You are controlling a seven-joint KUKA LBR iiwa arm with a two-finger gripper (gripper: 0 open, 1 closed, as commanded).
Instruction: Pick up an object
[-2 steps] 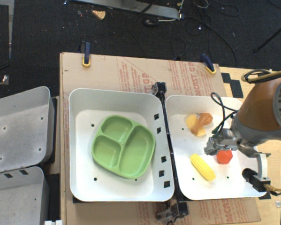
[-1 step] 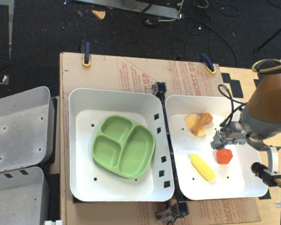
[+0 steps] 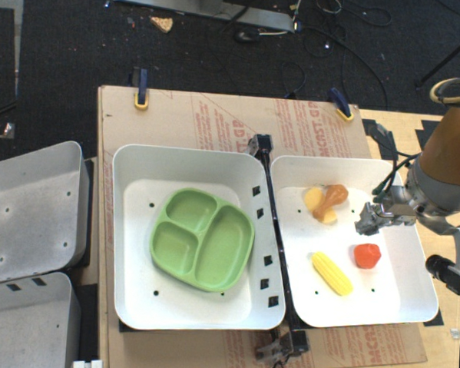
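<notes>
Arm over the right bin, no object taken yet.

The gripper [image 3: 369, 222] hangs low in the right bin [image 3: 408, 304], just above the red object [image 3: 367, 256]; whether its jaws stand wide or narrow I cannot tell, and nothing is seen between them. Candidates in that bin: the red object, a yellow corn cob [image 3: 332, 274] near it, and an orange-and-yellow drumstick piece [image 3: 326, 201] toward the far wall. Risks, as judged: the red object looks rounded and may squirt sideways from an off-centre close; a descent between objects would grasp nothing. The left bin [image 3: 132, 290] holds a green divided plate [image 3: 202, 239]. Writing: red mirrored print on the cardboard sheet [image 3: 218, 125] under the bins, not legible with confidence.
</notes>
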